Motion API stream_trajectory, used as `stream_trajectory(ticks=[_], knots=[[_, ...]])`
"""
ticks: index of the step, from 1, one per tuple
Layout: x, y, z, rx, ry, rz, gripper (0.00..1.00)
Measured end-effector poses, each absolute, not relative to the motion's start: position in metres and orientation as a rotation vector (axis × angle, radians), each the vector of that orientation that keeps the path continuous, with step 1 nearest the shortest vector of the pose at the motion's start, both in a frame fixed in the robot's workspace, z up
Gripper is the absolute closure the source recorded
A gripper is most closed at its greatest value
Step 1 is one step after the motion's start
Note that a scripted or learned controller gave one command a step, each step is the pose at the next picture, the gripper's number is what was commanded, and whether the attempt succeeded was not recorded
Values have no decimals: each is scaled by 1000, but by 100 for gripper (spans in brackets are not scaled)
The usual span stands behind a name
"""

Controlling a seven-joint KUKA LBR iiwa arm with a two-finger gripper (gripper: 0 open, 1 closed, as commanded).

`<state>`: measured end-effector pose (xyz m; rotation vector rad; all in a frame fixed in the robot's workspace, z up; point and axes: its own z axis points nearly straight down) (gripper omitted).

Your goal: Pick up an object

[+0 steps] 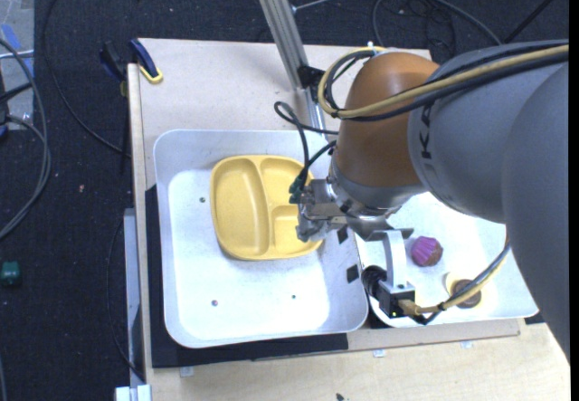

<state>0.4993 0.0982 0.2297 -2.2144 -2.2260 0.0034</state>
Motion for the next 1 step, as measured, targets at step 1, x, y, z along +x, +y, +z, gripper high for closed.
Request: stream_trajectory(ticks=[1], knots=[[500,97,230,-2218,-2223,2,0]])
